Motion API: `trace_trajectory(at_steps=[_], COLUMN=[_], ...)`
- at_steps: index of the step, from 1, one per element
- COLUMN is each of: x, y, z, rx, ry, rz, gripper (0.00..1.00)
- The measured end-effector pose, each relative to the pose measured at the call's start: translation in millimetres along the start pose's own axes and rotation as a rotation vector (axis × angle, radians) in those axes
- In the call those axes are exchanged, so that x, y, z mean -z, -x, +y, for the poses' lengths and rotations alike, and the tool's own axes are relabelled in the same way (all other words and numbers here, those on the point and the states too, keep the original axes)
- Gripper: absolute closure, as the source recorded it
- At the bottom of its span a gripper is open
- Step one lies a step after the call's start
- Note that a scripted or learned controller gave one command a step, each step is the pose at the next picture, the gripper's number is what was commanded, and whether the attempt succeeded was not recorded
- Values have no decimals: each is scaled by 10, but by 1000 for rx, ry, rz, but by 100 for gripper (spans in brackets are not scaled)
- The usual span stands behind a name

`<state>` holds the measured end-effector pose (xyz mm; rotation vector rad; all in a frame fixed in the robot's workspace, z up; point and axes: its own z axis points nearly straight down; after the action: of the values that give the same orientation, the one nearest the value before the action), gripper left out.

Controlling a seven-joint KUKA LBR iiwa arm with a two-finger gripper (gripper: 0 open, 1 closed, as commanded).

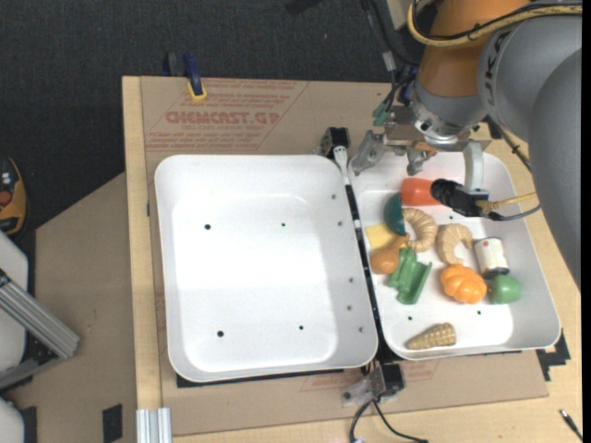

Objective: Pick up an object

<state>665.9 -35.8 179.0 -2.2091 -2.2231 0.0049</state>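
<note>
End effector [417,153] hangs over the right bin [528,330] at 12 o'clock, above the red toy [416,191]; finger opening and hold cannot be told. Left bin [175,275] adjoins.

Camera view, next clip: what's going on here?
A grey arm with an orange band reaches in from the right, its gripper poised over the far end of the right bin. That bin holds a cluster of small toy foods, among them an orange fruit, a green piece and a cone. Nothing is seen between its fingers. The left bin sits beside it.
</note>
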Motion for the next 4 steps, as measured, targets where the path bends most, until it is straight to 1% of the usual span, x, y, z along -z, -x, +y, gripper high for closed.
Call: trace_trajectory(at_steps=[1, 2, 3, 4], x=[946, 991, 747, 715], y=[-505, -470, 575, 1390], z=[18, 9, -22, -253], rx=[0, -4, -15, -14], ry=[19, 12, 4, 6], rz=[-2, -4, -5, -6], gripper=[0, 100, 100, 100])
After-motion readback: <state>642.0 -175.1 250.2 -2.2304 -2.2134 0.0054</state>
